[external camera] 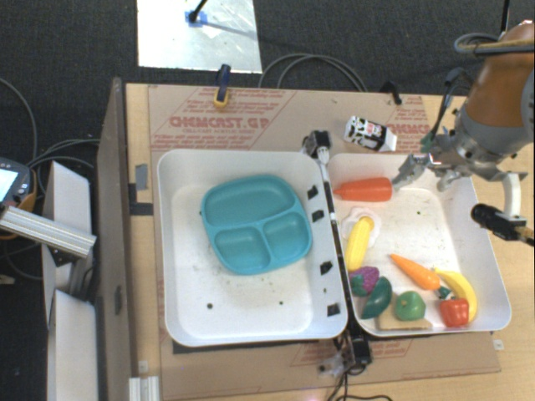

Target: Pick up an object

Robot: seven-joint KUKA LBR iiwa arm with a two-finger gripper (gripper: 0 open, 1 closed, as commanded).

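The toy carrot (363,190), the large orange one, lay on its side at the far left of the right bin (485,261), close against the divider between the bins. I took it as the likeliest target, since the gripper (428,172) hovered just to its right, above the bin's far edge. From this slant I could not tell whether the jaws were spread or pressed together; nothing was visibly between them.

To pick it well, I judged the gripper should come down over the carrot's thick middle, closing across its short width rather than along its length, and stay clear of the bin wall (a rounded body like that may roll away from a glancing touch).

Nearer in the same bin lay a yellow corn cob (359,239), then a cluster along the near edge: a purple piece (362,281), a dark green vegetable (377,298), a green apple (409,306), a smaller carrot (415,272), a banana (462,290) and a red pepper (454,312).

The left bin (188,307) held a teal compartment plate (255,222), with its sections bare. Beyond the bins, a small black-and-white carton (371,133) lay on the cardboard.
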